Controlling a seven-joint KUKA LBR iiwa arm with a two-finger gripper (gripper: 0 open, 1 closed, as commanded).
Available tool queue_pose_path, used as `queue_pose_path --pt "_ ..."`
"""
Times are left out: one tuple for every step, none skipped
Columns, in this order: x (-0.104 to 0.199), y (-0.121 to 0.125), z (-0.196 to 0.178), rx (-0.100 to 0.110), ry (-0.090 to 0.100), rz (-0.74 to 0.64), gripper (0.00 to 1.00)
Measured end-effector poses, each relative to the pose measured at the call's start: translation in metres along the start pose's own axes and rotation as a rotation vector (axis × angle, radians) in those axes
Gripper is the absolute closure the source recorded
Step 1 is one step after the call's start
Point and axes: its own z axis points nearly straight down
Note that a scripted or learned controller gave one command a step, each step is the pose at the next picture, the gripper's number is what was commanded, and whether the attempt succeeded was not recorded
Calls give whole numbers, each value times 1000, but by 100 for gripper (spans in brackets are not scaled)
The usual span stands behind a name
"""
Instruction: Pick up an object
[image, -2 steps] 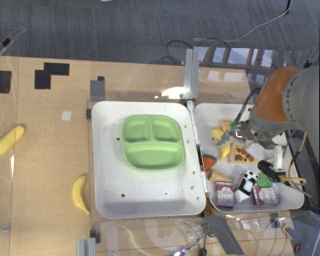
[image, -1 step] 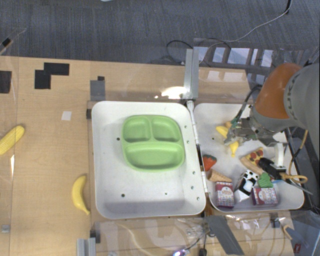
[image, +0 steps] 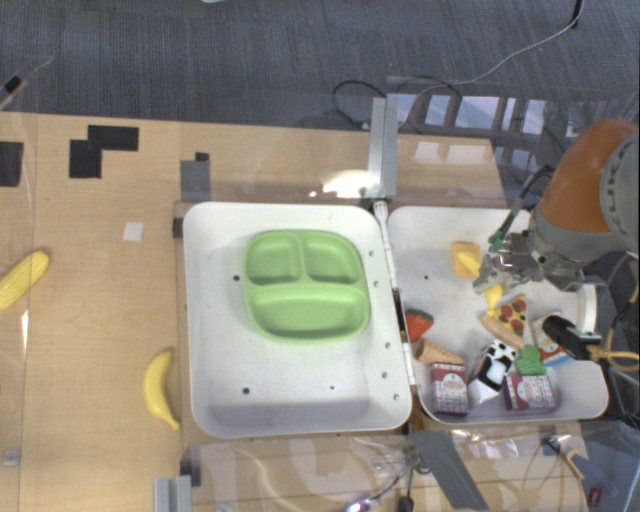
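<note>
One metal claw (image: 497, 272), rounded yellow toy (image: 465, 259), glossy green tray (image: 304, 284)

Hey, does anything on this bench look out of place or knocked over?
Yes. Two bananas lie outside the bins on the wooden bench: one at the far left edge, another beside the left bin. Every other toy sits in the right bin. The green divided plate lies flat, and nothing looks spilled or broken.

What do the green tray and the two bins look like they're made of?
Green tray: likely molded plastic, matte to satin, judging by its uniform color and rounded compartment walls. Left bin and right bin: probably thin formed plastic, smooth with a slight sheen, given the rounded corners and soft highlights; painted metal can't be excluded.
</note>
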Motion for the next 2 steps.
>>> queue_pose_path --pt "61 7 -75 -2 1 -25 100" --pt "77 5 -109 -1 0 2 100"
